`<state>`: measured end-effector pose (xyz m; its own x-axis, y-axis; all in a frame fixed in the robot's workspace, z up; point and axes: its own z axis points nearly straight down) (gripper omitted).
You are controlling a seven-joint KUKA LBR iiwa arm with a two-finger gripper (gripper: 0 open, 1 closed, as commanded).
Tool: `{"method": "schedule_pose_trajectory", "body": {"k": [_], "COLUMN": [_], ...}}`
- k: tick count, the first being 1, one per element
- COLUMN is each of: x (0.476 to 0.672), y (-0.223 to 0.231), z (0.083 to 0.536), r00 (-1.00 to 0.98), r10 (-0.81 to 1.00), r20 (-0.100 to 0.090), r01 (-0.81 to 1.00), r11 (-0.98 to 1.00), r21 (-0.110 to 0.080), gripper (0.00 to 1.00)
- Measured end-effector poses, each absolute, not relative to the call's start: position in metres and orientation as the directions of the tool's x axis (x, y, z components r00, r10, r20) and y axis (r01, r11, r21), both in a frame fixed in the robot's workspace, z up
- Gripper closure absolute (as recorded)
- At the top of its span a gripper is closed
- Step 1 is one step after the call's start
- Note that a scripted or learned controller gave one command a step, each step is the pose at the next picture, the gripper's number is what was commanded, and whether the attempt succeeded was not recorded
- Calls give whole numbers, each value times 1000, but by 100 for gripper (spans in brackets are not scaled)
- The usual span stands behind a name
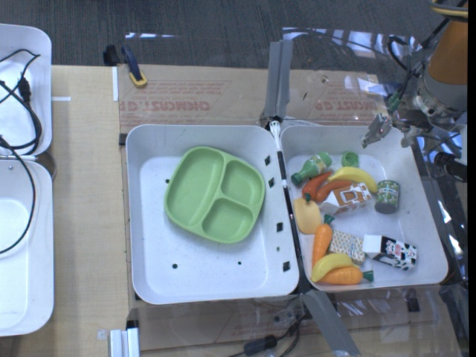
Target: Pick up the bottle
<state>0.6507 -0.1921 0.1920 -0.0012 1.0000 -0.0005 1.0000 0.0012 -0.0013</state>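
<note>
The bottle (311,167) is small and green with a yellow label. It lies on its side near the back left corner of the right bin (435,229), touching a red pepper (318,184) in the pile of toy food. My gripper (388,123) hangs over the bin's back right edge, below the orange band (452,59). It is well to the right of the bottle and apart from it, with nothing seen in its grasp.
A banana (355,175), a carton (349,197), a can (387,196), a carrot (321,242) and a cow-patterned box (394,252) crowd the right bin. A green divided plate (216,194) lies in the left bin (141,222). A divider wall (286,199) separates the bins.
</note>
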Motion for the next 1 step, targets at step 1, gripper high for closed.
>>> {"method": "schedule_pose_trajectory", "body": {"k": [1], "x": [658], "y": [-144], "z": [92], "r00": [-160], "r10": [987], "r20": [-1], "r01": [987], "r11": [160], "r21": [0], "gripper": [0]}}
